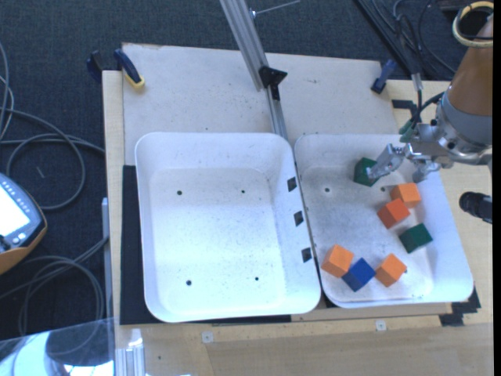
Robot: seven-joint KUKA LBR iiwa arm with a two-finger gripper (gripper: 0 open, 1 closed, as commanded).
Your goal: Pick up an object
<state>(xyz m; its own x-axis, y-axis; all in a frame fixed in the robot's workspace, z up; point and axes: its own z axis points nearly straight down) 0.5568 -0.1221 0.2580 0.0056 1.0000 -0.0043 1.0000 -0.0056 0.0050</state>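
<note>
Tool point(389, 163) beside unlabelled green block point(364, 171)

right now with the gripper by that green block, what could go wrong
The gripper sits beside the green block, not plainly around it, so closing may just push it away. The orange blocks lie close below the wrist and could get knocked. The green block is near the bin's back wall, cramping the approach.

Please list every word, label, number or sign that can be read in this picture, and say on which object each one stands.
None can be read. The blocks in the right bin have plain faces. The device with a pale screen at the left edge is too blurred to read.
</note>
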